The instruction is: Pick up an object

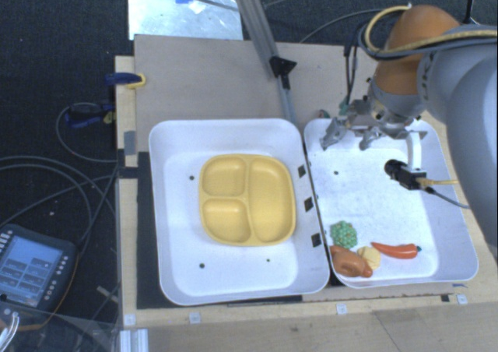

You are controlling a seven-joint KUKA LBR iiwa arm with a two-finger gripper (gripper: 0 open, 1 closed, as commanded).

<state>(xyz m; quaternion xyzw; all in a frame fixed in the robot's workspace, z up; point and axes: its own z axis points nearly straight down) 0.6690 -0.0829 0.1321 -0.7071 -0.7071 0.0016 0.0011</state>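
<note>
Several toy foods lie at the front of the right bin point(436, 210): a green broccoli point(343, 233), a red chili pepper point(395, 250), a brown-orange piece point(350, 262) and a small pale yellow piece point(370, 257) touching it. My gripper point(348, 137) hangs over the far left corner of that bin, well behind the foods. Its fingers point(331, 135) are spread apart with nothing between them, so it is open.
A yellow divided plate point(247, 198) lies in the middle of the left bin point(175, 265). A black part with a yellow cable point(405, 174) hangs from the wrist over the right bin. A grey pole point(257, 23) slants across the back of the bench.
</note>
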